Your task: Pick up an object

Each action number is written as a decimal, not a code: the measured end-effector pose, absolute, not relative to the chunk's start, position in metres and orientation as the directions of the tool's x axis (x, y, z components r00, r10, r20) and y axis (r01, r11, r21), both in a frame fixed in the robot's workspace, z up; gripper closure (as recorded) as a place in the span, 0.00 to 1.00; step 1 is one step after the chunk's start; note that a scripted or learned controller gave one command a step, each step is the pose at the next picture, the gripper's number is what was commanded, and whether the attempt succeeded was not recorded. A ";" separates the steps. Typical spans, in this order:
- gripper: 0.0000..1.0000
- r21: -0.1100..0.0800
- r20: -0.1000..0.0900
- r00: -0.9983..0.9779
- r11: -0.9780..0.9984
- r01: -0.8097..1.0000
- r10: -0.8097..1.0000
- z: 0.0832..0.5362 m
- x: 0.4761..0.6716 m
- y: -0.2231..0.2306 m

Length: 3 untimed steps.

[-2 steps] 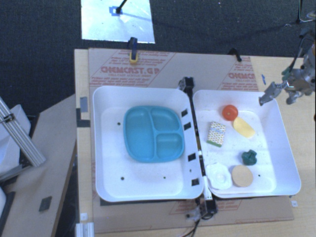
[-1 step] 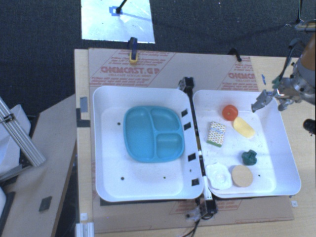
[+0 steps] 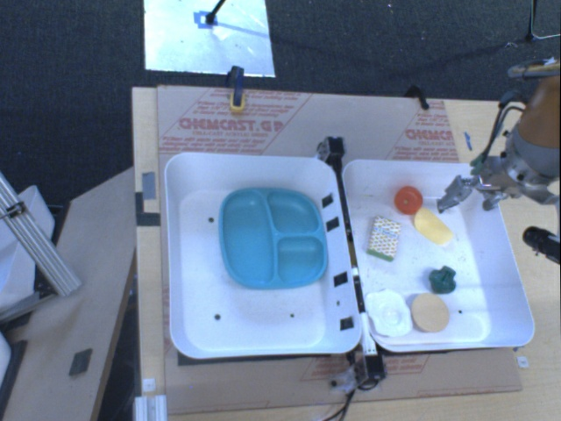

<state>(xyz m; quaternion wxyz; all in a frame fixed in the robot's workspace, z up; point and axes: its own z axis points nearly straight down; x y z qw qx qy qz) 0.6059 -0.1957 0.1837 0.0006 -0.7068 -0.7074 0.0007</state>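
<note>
Item: two-finger metal gripper (image 3: 471, 194) on the grey arm with orange band (image 3: 536, 130), poised over the upper edge of the right shallow white bin (image 3: 508, 261); we cannot tell from this slanted view whether it is released or clenched, and we see nothing between its tips. Nearest to the gripper, just below and toward its left tip, lies the yellow oblong lemon-like toy (image 3: 432, 226), touching or almost touching the small orange-red round ball-shaped toy (image 3: 408, 200), which sits a little further out from the gripper on the same side. We judge both to be light, smooth, hard plastic, likely to roll or squirt out of a pinch; the yellow piece is best taken across its narrow middle, the round one square across its widest part. Farther below the gripper: a small pale patterned rectangular packet (image 3: 384, 238), lying tilted, probably light and slightly crushable, best gripped across its short sides. Further still: a dark green knobbly small figure (image 3: 442, 279), irregular, offering bumps for grip; a flat tan round disc (image 3: 430, 312) and a white round lidded cup-like piece (image 3: 387, 313) just beside it, both low and hard to get fingers under. Well away from the gripper, in the left shallow white bin (image 3: 188, 235), rests a blue compartmented plastic tray (image 3: 272, 238), wide, stiff, ill-suited to a pinch.
</note>
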 end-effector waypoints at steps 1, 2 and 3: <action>0.00 -0.002 0.000 -0.001 0.001 1.000 1.000 0.121 0.605 -0.197; 1.00 0.003 -0.002 -0.002 0.002 1.000 1.000 0.135 0.606 -0.197; 1.00 0.006 -0.002 0.000 0.000 1.000 1.000 0.184 0.601 -0.203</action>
